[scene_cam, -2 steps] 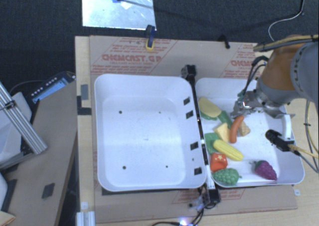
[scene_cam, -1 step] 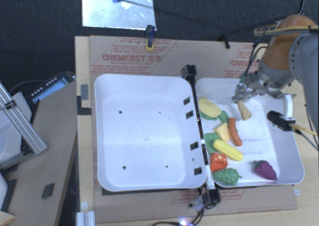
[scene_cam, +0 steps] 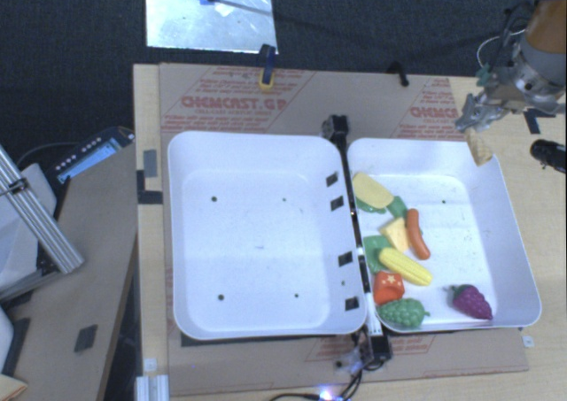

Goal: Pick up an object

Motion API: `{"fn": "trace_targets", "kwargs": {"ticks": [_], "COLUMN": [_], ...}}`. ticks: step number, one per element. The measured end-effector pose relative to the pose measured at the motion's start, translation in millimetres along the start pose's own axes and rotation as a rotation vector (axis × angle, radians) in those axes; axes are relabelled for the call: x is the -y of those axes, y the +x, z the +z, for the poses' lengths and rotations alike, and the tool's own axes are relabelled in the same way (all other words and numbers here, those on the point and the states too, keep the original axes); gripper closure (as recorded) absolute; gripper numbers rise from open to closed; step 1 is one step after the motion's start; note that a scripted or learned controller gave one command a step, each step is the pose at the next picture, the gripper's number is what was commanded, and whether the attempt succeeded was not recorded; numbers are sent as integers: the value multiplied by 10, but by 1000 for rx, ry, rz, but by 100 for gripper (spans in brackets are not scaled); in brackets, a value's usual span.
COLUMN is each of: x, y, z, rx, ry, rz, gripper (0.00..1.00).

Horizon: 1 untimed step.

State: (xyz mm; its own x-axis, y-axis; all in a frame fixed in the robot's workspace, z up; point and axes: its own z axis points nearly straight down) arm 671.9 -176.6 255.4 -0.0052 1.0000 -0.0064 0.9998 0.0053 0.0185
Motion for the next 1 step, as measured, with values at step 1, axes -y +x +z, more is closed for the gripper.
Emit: {"fn": "trace_targets", "kwargs": {"ticks": [1], "x": [-10], "y": [918], "z": [-1094], "rx": [-7], "ry": [4], "rz": [-9], "gripper": [100]}}
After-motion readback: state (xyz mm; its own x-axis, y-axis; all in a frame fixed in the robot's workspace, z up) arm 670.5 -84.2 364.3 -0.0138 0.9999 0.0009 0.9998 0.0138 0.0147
